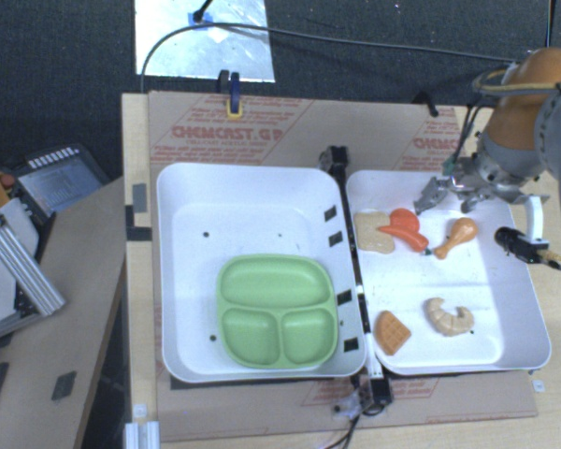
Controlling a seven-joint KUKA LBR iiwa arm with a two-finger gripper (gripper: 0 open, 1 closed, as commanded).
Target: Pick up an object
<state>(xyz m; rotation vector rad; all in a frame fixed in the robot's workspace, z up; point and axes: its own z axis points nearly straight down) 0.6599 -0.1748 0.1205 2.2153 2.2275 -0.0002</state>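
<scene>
So the whole setup sat on a flat brown cardboard sheet with red printed lettering (pixel 226 131), laid over the table (pixel 93 251), a pale tan surface. Taking that sheet as the landmark: two shallow white plastic bins rested on it side by side, the left bin (pixel 187 251) and the right bin (pixel 514 316), with a black divider strip between them.

In the left bin sat a light green three-compartment plastic tray (pixel 277 311), toward the sheet's front edge. The right bin had the toy food: a beige flat bread-like piece (pixel 374 234), a red-orange pepper-shaped toy (pixel 408 229) touching it, a tan drumstick-shaped toy (pixel 456 237) just beside that, a pale curled croissant-like piece (pixel 449 317) nearer the front, and an orange waffle-textured wedge (pixel 391 332) at the front corner by the divider.

The grey arm with its orange band (pixel 533 92) came in over the sheet's right back corner, and the end effector (pixel 437 195) hung just above the pepper and drumstick. Its fingers looked spread apart, nothing between them.

Beyond the sheet's back edge there was dark carpet, a shiny silver rectangular panel (pixel 206 26) with black cables running over it, and a yellow clamp (pixel 234 101) on the back edge. Off the sheet's left side were an aluminium extrusion bar (pixel 19 260) and a dark grey device with a screen (pixel 61 183).
</scene>
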